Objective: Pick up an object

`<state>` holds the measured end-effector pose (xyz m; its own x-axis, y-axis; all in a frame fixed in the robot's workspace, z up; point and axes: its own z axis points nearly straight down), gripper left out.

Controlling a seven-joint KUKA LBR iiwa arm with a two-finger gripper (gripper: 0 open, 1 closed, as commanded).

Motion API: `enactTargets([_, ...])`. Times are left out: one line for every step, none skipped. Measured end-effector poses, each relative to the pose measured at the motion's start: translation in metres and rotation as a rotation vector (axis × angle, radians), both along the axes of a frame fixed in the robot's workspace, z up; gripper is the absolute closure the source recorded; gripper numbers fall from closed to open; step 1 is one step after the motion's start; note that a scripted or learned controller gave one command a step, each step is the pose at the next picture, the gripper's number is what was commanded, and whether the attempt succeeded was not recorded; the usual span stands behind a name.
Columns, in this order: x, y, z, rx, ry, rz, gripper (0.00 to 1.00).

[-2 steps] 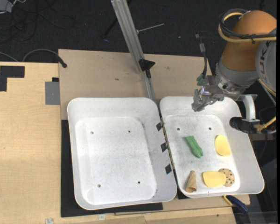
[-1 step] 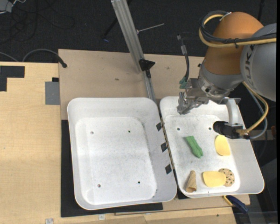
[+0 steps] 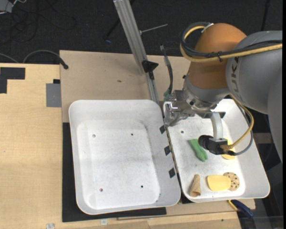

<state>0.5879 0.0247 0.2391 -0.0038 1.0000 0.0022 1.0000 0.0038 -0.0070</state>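
Left bin [image 3: 114, 161]: you have white floor open from wall to wall.
Right bin [image 3: 250, 166]: open floor along its far half; its near wall is crowded.
Gripper [image 3: 173, 109]: hangs over the right bin's far-left corner, close to the wall the bins share. You cannot tell how wide it stands.
Green piece [image 3: 198, 149]: mid-bin, nearest to the gripper, lying apart from it on the near-right.
Tan cone [image 3: 195, 185], yellow piece [image 3: 218, 182], speckled cookie [image 3: 232, 180]: a row by the near wall, well apart from the gripper.

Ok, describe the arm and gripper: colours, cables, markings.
The arm is smooth grey casing with a rounded orange band above the wrist, yellow and black cables looped over it, and dark lettering on the grey. The gripper is silvery metal.
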Motion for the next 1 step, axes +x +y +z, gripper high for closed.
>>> enactTargets([-0.0244, 0.0496, -0.0091, -0.001, 0.000, 0.000, 1.00])
